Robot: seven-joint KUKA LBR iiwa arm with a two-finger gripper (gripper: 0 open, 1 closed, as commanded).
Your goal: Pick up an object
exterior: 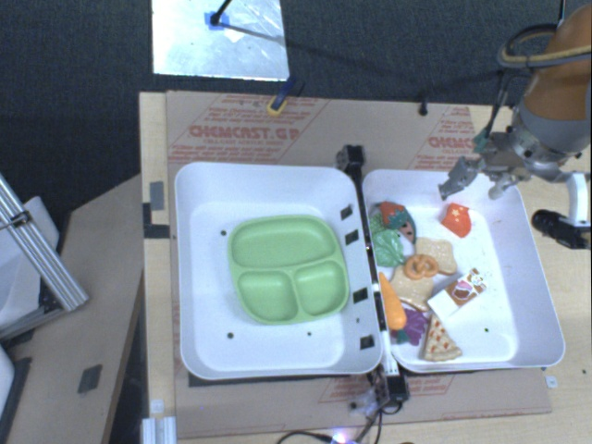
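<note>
The gripper (pixel 476 181) is seen at the frame's upper right, fingers spread wide and holding nothing, just above a red toy strawberry (pixel 455 219) lying in the right bin (pixel 527 276)

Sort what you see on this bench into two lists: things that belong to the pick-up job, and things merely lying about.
Part of the job:
gripper, open above the right bin
red strawberry
pretzel
carrot
pizza slice

Lying about:
green divided plate in the left bin
foil sheet
</note>
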